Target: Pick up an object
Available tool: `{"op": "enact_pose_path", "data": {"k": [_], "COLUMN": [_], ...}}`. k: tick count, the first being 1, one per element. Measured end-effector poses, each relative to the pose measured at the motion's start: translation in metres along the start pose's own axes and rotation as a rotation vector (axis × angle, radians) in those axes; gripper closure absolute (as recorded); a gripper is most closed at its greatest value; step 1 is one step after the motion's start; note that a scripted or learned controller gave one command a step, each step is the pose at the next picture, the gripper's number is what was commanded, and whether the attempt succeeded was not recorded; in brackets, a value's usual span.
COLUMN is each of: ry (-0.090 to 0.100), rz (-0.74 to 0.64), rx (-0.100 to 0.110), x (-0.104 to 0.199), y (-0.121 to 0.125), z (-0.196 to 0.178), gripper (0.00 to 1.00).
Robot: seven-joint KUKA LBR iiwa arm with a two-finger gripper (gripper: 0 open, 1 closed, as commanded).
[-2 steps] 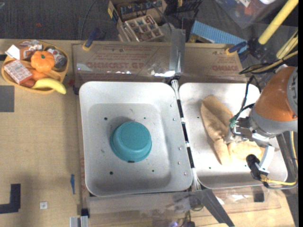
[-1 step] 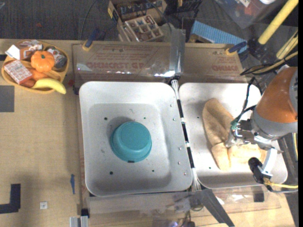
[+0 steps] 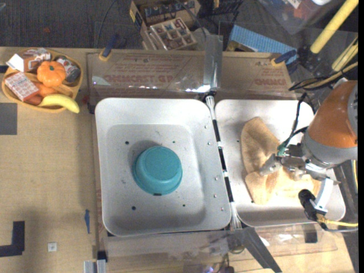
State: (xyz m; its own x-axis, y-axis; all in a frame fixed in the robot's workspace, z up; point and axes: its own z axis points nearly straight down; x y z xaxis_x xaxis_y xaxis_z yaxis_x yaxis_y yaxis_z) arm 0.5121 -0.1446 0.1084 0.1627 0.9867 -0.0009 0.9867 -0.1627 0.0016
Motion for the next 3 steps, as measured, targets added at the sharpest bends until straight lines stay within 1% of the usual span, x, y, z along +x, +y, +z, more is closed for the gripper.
{"op": "enact_pose_path", "data": {"k": [1, 2, 3], "ry": [-0.002, -0.001, 0.000], "rz": [-0.091, -0.086, -0.327], "rx": [-0.015, -0.021, 0.001], "x": [0.046, 0.045, 0.088], "y": [0.021, 0.022, 0.070], "z": [0.017, 0.006, -0.076], "gripper": [0.00, 1.00, 1.00]}}
